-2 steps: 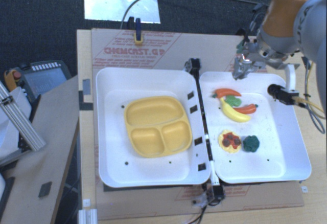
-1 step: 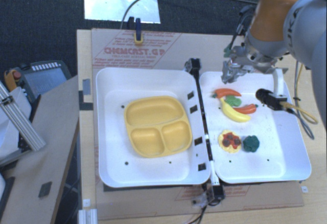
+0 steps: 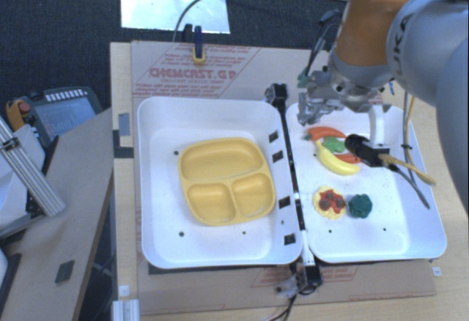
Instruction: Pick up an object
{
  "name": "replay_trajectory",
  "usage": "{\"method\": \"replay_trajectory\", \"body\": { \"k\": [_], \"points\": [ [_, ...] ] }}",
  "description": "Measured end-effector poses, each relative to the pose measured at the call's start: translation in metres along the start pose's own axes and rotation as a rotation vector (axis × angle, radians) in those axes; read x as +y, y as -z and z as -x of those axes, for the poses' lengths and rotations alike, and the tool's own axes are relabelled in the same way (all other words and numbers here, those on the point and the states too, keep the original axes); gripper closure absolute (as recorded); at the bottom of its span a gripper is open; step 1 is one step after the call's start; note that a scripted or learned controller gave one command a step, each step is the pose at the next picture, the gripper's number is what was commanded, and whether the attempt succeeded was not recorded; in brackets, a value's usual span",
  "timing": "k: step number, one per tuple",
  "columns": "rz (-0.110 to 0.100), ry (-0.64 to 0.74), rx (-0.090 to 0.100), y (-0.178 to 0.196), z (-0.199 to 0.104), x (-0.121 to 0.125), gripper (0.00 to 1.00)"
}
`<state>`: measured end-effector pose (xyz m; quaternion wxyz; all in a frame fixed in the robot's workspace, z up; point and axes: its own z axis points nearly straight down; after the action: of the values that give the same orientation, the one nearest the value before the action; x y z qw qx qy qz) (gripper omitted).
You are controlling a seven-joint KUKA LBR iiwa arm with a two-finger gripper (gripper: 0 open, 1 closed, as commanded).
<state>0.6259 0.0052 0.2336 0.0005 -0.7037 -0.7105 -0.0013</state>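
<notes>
In the right bin [image 3: 396,239] lie an orange carrot-like piece [image 3: 324,133], a small green piece [image 3: 334,144], a yellow banana [image 3: 335,161], a round pizza-like disc [image 3: 330,201] and a dark green broccoli-like lump [image 3: 360,204]. My gripper [image 3: 314,111] hangs over the bin's far left part, just above and left of the orange piece. Nothing shows between its fingers.
The left bin [image 3: 157,165] holds a yellow three-compartment tray [image 3: 223,180]. A black divider strip [image 3: 287,165] runs between the bins. A teach pendant [image 3: 62,113] and an aluminium bar [image 3: 29,173] sit at the left of the bench.
</notes>
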Motion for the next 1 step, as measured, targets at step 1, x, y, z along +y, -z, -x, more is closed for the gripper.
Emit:
{"method": "replay_trajectory", "body": {
  "k": [1],
  "points": [
    [0.0, 0.0, 0.0, 0.0069, -0.0458, -0.0168, 1.0]
  ]
}}
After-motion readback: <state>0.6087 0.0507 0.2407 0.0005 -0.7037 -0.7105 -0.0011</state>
